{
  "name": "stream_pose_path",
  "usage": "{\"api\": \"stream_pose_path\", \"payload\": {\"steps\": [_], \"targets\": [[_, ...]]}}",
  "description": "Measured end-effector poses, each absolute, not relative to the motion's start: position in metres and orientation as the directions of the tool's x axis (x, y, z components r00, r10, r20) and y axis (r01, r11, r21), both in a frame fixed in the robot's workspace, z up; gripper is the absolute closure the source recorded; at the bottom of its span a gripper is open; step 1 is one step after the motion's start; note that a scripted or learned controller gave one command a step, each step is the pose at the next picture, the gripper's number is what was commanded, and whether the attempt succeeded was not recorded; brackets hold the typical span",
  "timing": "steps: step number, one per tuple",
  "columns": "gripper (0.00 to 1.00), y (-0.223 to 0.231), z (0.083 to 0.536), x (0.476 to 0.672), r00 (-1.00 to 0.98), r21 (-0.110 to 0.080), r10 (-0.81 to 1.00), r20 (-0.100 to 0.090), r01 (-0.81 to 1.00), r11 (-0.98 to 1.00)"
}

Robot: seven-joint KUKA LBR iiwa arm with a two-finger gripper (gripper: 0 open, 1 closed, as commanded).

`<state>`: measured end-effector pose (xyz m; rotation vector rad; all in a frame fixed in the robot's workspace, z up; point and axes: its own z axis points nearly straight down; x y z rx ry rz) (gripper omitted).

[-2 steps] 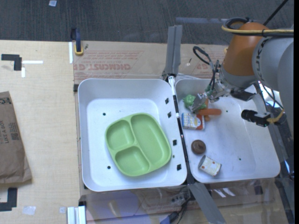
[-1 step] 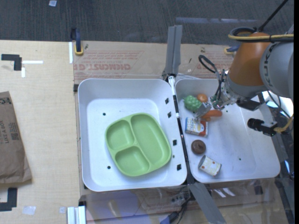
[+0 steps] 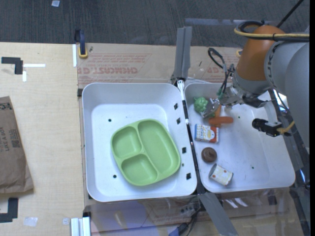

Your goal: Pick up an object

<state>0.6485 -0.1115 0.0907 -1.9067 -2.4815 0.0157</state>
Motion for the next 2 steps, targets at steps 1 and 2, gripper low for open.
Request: {"api": "stream_pose_path", "payload": {"steps": [1, 2], "targets": [[1.0, -0.113, 0.099, 0.648, -0.256, -0.019, 0.967, 0.004, 0.967, 0.256], [1.0, -0.051, 0.192, 0.656, -0.25, 0.0, 0.968, -0.001, 0.968, 0.25]]}}
